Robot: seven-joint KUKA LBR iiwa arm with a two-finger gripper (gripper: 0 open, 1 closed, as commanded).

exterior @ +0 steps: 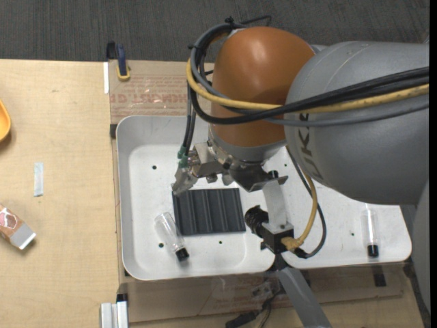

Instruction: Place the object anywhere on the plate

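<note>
Wrist low at frame centre over the white bin [136,251], my gripper [186,180] sits at the dark ribbed plate's [208,210] upper-left corner. A clear vial [171,234] lies just lower left, slanting toward the bottom. Grip: cannot tell.

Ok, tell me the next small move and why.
Probably slide the gripper over the tube. It lies on the bin floor beside the dark plate's lower-left corner, not on it, while the gripper sits at the plate's upper-left corner.
</note>
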